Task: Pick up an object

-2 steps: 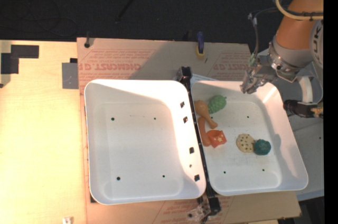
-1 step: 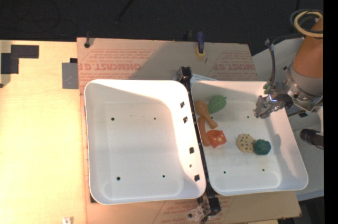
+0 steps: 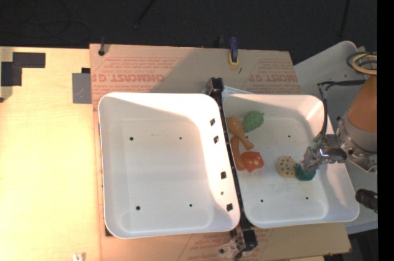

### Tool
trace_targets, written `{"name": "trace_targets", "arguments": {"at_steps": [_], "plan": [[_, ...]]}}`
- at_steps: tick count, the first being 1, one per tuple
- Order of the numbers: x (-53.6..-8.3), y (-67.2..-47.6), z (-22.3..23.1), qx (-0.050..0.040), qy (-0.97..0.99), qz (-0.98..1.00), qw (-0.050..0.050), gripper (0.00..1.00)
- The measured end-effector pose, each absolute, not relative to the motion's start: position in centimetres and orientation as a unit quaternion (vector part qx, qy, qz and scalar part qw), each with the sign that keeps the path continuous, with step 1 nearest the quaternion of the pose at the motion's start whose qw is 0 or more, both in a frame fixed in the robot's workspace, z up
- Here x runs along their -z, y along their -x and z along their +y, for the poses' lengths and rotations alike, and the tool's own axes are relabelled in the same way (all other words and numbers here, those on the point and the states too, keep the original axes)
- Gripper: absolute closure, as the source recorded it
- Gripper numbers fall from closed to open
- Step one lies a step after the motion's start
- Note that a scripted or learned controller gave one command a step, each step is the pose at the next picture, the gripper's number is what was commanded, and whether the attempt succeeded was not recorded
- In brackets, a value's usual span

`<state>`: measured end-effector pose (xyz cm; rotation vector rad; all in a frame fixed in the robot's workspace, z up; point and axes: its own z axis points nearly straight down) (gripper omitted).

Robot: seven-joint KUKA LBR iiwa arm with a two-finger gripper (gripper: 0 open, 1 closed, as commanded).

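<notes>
Teal toy (image 3: 305, 174), lower right of frame, sits under the gripper (image 3: 309, 161); grip unclear. Approach step: next needs a firm close, then a lift.

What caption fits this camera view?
Gripper low in right bin over teal toy, beside spotted toy.

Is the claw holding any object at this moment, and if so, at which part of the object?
It cannot be told. The claw is down in the right bin, directly over a small teal object, but the view does not show a hold.
</notes>
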<state>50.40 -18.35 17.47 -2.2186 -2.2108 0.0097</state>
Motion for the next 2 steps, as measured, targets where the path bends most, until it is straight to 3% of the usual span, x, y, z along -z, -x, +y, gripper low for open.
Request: {"name": "trace_targets", "arguments": {"at_steps": [1,2], "plan": [[-17.7,-50.7,-18.3,-0.0006,0.709,-0.706,0.001,0.00],[-8.6,-50.1,-17.8,-0.0002,0.708,-0.707,-0.001,0.00]]}}
